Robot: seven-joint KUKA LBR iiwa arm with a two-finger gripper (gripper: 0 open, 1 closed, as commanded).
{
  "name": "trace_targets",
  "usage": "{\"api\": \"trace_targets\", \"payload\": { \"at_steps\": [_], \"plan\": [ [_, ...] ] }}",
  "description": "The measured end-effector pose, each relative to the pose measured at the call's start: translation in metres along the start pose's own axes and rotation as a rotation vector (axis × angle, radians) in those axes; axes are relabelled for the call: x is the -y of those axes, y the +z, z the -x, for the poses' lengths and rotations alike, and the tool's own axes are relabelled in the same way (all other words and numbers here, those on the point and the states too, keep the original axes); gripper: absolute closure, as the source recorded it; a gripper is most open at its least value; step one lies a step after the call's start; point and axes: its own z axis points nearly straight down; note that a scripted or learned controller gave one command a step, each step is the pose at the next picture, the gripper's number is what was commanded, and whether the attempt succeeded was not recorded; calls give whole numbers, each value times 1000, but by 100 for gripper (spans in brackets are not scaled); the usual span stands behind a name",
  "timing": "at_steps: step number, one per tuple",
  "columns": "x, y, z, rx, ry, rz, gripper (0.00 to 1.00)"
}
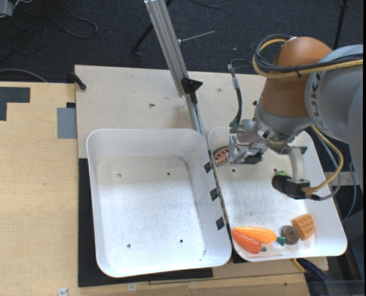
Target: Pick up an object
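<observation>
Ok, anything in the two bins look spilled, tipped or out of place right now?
Nothing stands out. In the right bin the toy carrot, the small round brown piece and the waffle-like orange block sit bunched along the near wall. A reddish oval item lies in the far left corner beside the gripper.

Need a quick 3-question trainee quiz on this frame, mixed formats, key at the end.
1. True or false: the end effector hangs over the right bin.
2. Which thing lies nearest the end effector? A) the waffle piece B) the red-and-white striped piece C) the orange-red carrot-like toy
3. Fill in: the carrot-like toy, the waffle piece and a small dark round thing sit along the right bin's ____ edge, toward the camera.

Key: 1 true; 2 B; 3 near.
</observation>
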Motion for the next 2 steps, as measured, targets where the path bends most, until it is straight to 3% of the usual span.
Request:
{"api": "trace_targets", "payload": {
  "at_steps": [2],
  "plan": [
    [-6, -3, -119, 1, -1, 2, 100]
  ]
}}
